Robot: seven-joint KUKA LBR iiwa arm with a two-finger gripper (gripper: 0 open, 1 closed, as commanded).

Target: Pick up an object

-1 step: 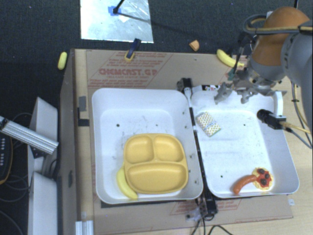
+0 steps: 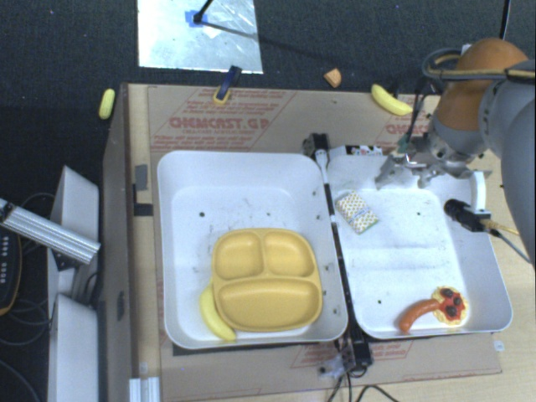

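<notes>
The end effector (image 2: pixel 408 167) hovers over the right bin (image 2: pixel 481 262), its fingers spread open and gripping nothing. A patterned packet (image 2: pixel 356 211) lies just below-left of it in that bin. Cardboard on the counter (image 2: pixel 219 115) reads "CHEMCAST".

Dark carpeted floor (image 2: pixel 67 32) beyond my bench; shiny silver foil sheet (image 2: pixel 201 25) lies on it. Brown cardboard bench top (image 2: pixel 251 115). Grey metal rail (image 2: pixel 50 229) at left.

Red printed lettering reading "CHEMCAST" is showing on the flat brown cardboard sheet (image 2: pixel 219 124) lying under the bins
</notes>
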